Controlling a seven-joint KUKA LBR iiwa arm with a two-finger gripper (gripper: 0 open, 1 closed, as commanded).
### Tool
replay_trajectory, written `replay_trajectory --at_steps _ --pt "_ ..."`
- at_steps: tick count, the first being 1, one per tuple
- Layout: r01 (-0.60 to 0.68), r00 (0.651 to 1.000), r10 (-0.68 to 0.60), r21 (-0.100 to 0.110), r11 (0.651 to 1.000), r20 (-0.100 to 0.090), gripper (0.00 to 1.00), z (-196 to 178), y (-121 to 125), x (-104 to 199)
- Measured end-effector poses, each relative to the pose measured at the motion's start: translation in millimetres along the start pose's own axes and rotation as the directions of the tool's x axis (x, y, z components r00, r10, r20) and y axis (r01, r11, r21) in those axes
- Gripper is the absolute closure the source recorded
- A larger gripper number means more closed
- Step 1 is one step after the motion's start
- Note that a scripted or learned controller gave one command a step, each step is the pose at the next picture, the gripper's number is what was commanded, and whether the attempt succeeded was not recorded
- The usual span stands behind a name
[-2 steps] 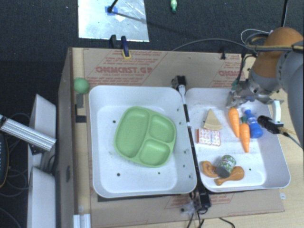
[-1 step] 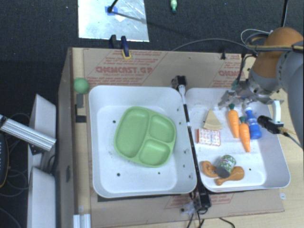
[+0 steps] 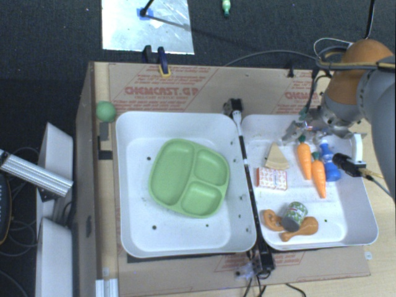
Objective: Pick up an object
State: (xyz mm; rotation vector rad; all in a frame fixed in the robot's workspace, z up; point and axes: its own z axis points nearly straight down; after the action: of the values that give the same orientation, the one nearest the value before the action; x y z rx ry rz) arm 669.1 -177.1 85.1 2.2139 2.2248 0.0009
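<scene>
With the pick not yet made, the pincer [image 3: 301,130] hovers at the frame's right over two carrots [image 3: 311,166] in the right bin [image 3: 365,221], its grip state impossible to tell.

Robotics lab. Evidence: grey arm [image 3: 365,85] over two white bins [image 3: 133,166] on a cardboard-covered bench [image 3: 167,88]; loose cables [image 3: 260,57]; dark carpet [image 3: 43,36]; foil sheet [image 3: 145,17] on floor; toy carrots [image 3: 311,166] and green tray [image 3: 189,177] as test props.

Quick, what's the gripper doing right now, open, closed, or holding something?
Gripper: cannot be told; it sits above the carrots in the right bin.
</scene>
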Motion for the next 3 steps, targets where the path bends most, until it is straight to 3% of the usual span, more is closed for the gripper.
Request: replay_trajectory --at_steps 1,2,3 --pt "0.003 1.000 -0.003 -0.003 1.000 0.000 1.00 -11.5 1.3 0.3" --pt "0.003 1.000 -0.003 -0.003 1.000 0.001 0.00 -11.4 1.2 0.1" --pt "0.000 1.000 0.000 0.000 1.000 0.000 0.00 -0.1 0.1 8.9"
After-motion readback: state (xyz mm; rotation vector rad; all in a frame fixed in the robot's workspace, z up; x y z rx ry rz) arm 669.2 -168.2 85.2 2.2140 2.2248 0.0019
